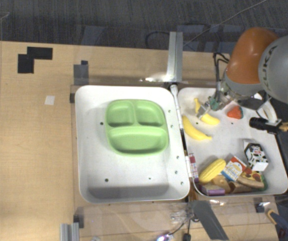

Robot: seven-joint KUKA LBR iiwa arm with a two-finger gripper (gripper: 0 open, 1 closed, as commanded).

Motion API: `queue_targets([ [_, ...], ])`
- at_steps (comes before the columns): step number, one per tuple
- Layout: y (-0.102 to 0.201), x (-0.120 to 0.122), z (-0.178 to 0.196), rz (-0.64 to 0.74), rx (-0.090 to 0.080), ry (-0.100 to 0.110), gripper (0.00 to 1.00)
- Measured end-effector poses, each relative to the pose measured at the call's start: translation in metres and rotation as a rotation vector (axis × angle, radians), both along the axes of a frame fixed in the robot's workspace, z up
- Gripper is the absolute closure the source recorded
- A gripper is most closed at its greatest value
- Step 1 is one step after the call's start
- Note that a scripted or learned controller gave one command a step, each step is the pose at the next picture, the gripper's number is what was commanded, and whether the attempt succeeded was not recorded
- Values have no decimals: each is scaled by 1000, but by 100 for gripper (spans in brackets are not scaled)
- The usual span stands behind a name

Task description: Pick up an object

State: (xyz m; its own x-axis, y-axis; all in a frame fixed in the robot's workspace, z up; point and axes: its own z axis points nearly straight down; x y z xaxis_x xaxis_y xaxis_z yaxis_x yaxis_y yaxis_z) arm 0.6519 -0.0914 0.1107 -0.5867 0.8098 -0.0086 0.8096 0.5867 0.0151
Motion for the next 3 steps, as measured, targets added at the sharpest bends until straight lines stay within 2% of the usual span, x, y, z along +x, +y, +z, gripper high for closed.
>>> queue_targets([
  [1,54,18,90,-329,3,10,100],
  [2,115,-7,167,-182,2,9,100],
  [3,100,-39,126,-379,3,13,100],
])
